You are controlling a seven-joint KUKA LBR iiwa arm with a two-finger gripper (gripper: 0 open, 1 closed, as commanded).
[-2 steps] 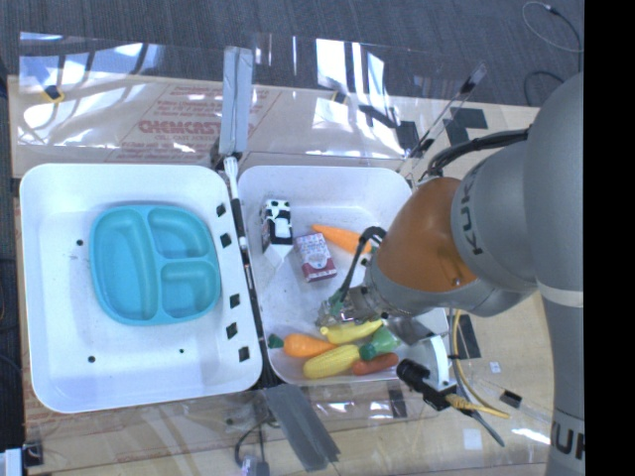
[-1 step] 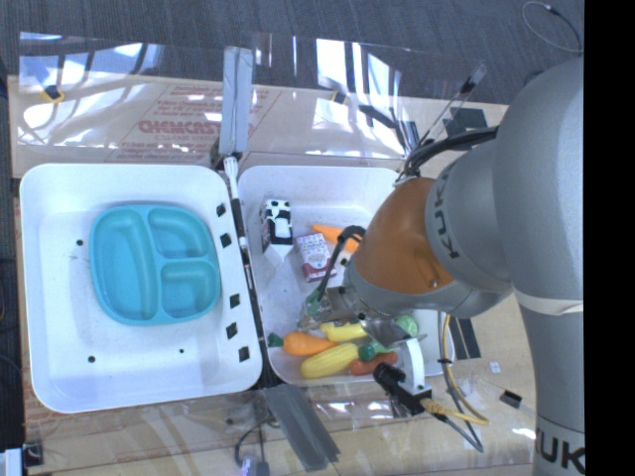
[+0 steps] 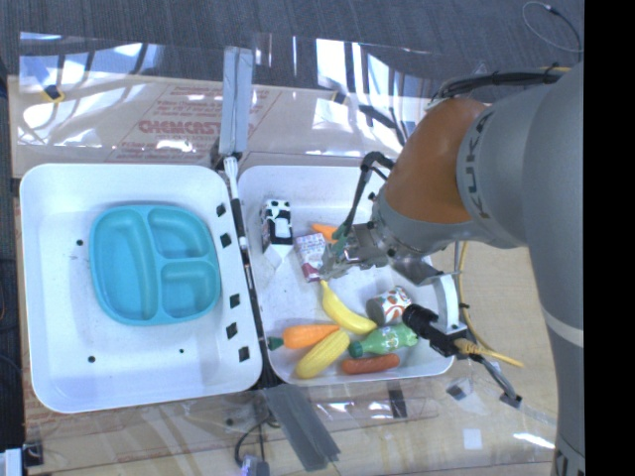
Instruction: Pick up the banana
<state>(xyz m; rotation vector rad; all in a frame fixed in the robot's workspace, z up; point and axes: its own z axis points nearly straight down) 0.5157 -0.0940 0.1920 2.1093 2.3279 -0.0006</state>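
The left bin (image 3: 60, 365) holds a turquoise divided plate (image 3: 156, 264), lying flat toward the bin's nine o'clock side. A grey divider (image 3: 236, 102) runs up between the two bins at twelve o'clock.

In the right bin (image 3: 288, 181), a small black-and-white carton (image 3: 278, 221) stands near the ten o'clock corner, with a crumpled pinkish packet (image 3: 311, 256) just beside it at its four o'clock. At the bin's six o'clock edge an orange carrot (image 3: 306, 336) lies pointing toward nine o'clock, touching a yellow plastic fruit (image 3: 321, 354) that slants beside it. The banana (image 3: 341, 308) lies near the middle of the bin, curved, its upper tip pointing to eleven o'clock and sitting just under the gripper (image 3: 339, 256). At the banana's five o'clock sit a green bottle (image 3: 385, 342) and, below that, a red-orange sausage shape (image 3: 371, 365) along the bin's lower wall. A small round can (image 3: 391, 305) rests at the banana's three o'clock.

The gripper hangs over the bin just above the banana's upper tip, at the packet's three o'clock; whether its jaws are apart or together cannot be told from this angle. The grey arm (image 3: 516, 167) with its orange band (image 3: 437, 162) enters from three o'clock.
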